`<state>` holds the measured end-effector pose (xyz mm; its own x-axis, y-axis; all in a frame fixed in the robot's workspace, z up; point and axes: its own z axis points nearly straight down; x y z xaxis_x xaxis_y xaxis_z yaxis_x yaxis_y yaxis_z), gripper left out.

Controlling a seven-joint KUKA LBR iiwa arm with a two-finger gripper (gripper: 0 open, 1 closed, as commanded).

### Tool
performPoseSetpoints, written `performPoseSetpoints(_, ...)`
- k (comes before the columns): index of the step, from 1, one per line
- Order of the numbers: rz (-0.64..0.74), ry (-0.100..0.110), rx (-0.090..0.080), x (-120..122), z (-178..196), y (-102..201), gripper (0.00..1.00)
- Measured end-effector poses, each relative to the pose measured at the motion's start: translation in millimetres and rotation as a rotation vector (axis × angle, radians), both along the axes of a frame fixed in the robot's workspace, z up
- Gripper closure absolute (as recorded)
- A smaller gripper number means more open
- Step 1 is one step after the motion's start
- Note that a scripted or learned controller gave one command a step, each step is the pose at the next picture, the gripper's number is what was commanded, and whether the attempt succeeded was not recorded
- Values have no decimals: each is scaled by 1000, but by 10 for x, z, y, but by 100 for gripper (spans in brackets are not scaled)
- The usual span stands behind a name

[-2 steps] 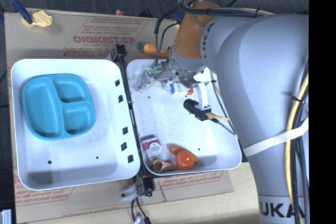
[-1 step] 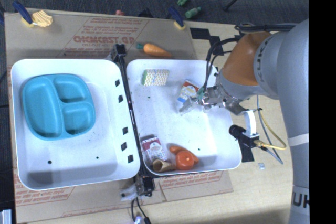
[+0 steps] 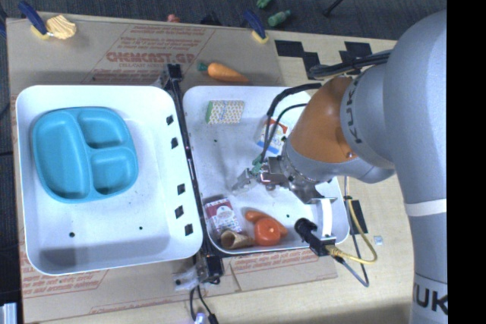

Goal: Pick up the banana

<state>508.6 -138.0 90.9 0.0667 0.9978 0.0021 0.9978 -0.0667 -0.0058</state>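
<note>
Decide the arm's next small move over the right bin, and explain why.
Probably raise the gripper and draw it back rightward: the arm covers the right bin's middle, and around it lie a patterned box, a packet and an orange fruit, so the banana may be underneath.

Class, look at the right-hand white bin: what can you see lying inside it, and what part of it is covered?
Inside the right bin: a green-patterned packet, a red packet, an orange toy food and a cone-like piece. The arm covers the bin's right half, so whatever lies beneath is hidden.
</note>
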Motion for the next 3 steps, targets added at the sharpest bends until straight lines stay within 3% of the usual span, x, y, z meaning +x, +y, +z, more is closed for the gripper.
performPoseSetpoints(1,264,-5,-2,851,8,129,0)
performPoseSetpoints(2,689,-3,2,442,8,396,0)
performPoseSetpoints(3,981,-7,-1,882,12,336,0)
